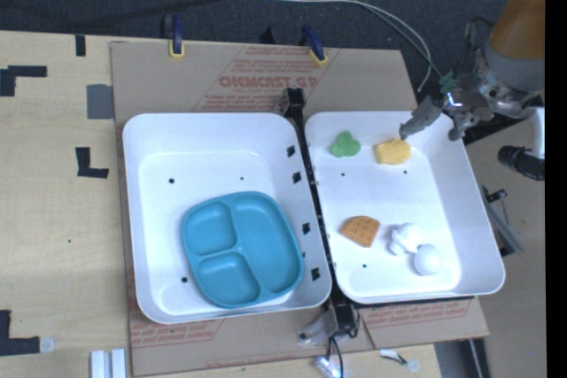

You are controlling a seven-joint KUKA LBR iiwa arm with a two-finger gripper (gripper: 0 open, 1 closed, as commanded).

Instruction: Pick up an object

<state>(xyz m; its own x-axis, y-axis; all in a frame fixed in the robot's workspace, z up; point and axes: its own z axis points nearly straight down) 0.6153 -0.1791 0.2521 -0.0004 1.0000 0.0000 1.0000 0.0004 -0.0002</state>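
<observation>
gripper [436,121] poised at right bin [461,190] far rim, nothing seen held; finger state cannot be told | nearest candidate: yellow piece [392,151], just beside gripper, presumably targeted | blue tray [239,248] parked in left bin [151,190], untouched

Two white bins [213,130] are sitting on brown cardboard [257,71] showing faded red lettering. A light blue divided tray [241,249] is lying in the left bin. In the right bin a green piece [345,145], a yellow piece [392,151], an orange-brown waffle-patterned piece [361,231] and two white objects [416,250] are showing. The grey arm [505,57] is wearing its orange band, and blue and yellow clamps [176,37] are gripping the cardboard.
</observation>
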